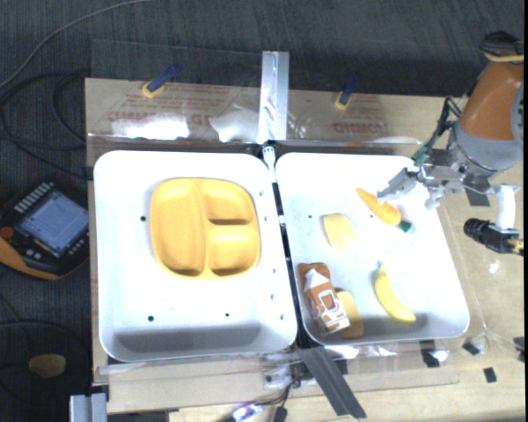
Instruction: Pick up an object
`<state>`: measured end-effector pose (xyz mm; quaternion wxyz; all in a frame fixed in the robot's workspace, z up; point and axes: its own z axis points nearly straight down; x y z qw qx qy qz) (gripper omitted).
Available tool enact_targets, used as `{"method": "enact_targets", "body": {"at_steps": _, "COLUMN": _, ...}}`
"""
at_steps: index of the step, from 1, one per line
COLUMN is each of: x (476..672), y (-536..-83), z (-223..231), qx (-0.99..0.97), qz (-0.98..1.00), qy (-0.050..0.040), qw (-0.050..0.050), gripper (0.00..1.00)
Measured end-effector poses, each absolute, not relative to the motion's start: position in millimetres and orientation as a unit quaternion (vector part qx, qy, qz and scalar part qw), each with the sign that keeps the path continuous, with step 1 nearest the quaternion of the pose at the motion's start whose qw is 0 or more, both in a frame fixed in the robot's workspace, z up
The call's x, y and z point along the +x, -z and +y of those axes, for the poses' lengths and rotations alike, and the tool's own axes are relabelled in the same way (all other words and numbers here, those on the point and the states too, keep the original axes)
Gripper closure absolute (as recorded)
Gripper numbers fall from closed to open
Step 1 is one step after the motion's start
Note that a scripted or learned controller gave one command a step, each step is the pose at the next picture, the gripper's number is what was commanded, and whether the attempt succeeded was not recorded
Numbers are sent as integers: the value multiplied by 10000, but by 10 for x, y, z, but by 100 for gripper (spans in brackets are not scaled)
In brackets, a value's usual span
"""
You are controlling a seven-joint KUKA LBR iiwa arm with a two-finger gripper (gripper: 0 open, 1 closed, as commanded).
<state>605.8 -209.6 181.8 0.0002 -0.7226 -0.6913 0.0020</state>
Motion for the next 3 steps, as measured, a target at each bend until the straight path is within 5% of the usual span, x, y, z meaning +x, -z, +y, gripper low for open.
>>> {"method": "enact_targets", "body": {"at_steps": 1, "x": 5849, "y": -1911, "z": -1640, "qx": -7388, "qz": -6740, "qy": -5, "qw": 8, "gripper": 0}}
{"method": "enact_targets", "body": {"at_steps": 2, "x": 6212, "y": -1016, "z": -1818, "qx": -7543, "qz": -6566, "qy": -18, "qw": -9, "gripper": 0}}
{"method": "enact_targets", "body": {"at_steps": 3, "x": 6108, "y": -890, "z": -1931, "qx": -6635, "qz": -7482, "qy": 13, "qw": -39, "gripper": 0}}
